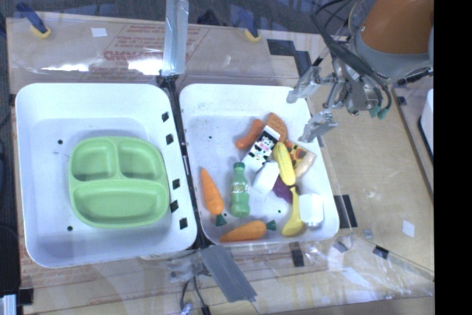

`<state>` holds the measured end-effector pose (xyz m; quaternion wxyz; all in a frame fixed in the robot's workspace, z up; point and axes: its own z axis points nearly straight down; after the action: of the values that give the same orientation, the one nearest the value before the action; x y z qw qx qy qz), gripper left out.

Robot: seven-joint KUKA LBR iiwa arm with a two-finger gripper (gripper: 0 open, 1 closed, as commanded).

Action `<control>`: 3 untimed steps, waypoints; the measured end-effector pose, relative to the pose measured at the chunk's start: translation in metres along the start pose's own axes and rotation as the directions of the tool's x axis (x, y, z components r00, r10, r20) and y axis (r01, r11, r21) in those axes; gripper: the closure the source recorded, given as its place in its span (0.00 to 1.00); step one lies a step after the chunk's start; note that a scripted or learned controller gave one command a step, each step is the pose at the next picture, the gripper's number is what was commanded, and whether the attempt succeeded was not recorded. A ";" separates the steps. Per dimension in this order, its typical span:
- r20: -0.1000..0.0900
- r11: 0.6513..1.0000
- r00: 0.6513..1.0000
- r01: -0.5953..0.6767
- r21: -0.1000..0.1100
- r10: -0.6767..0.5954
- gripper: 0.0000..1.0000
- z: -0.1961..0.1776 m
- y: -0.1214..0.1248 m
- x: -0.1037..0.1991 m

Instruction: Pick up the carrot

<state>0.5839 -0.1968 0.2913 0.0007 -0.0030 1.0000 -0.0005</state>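
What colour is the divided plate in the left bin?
Light green plate, clearest in the camera view.

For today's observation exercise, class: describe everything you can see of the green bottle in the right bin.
The green bottle is a small toy that looks like plastic, with a narrower neck and cap pointing up the image and a pale label around its body. It lies on the floor of the right bin, near the front. An orange carrot lies close along its left side, another carrot lies just below its base, and a white block sits against its right side.
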 end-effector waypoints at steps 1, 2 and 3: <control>-0.013 0.993 0.993 0.118 -0.008 -0.118 0.00 0.132 0.051 0.057; -0.006 1.000 1.000 0.030 -0.005 -0.030 0.00 0.202 0.102 0.083; 0.000 0.999 0.999 0.036 -0.002 -0.036 1.00 0.189 0.102 0.080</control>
<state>0.5032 -0.0959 0.1019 0.0008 -0.0209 0.9998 0.0002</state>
